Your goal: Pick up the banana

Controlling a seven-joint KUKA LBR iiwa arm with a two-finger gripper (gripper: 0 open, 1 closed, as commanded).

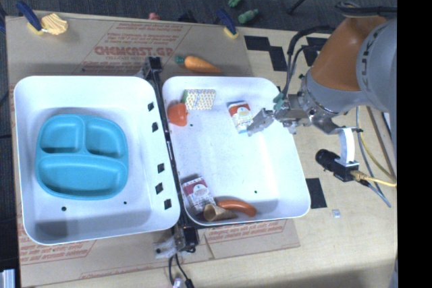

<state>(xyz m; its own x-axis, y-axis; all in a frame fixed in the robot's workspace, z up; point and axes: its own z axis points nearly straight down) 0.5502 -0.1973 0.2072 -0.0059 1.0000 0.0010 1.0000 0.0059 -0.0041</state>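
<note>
My gripper (pixel 258 122) hangs over the right side of the right bin (pixel 291 175), just right of a small red and white carton (pixel 239 115); I see nothing held in it. The right bin also holds a red tomato (pixel 177 114), a speckled box (pixel 200 99), a red packet (pixel 196 192), an orange sausage-like piece (pixel 237 206) and a brown cone-shaped piece (pixel 214 213) near its front wall. A pale yellow object (pixel 55 25) lies outside the bins at the bench's far left corner.
The left bin (pixel 27 145) holds a blue divided plate (pixel 82 156). A carrot (pixel 200 64) lies on the cardboard behind the right bin. Blue clamps (pixel 227 21) stand at the back edge. Cables (pixel 368 175) trail to the arm's right.
</note>
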